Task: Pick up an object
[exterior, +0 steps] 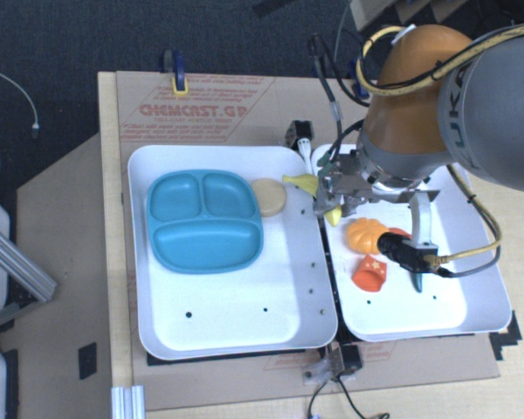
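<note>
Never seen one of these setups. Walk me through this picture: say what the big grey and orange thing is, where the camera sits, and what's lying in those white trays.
The big grey and orange thing is a robot arm, reaching in from the right. One fixed camera looks down on the bench at a slant. Two shallow white bins sit side by side. The left bin holds a blue divided plate and a round beige piece. The right bin holds an orange rounded toy and a small red-orange piece. A yellow item lies at the rim between the bins. The arm's pincer hangs low there; I cannot tell whether it holds anything.
</note>
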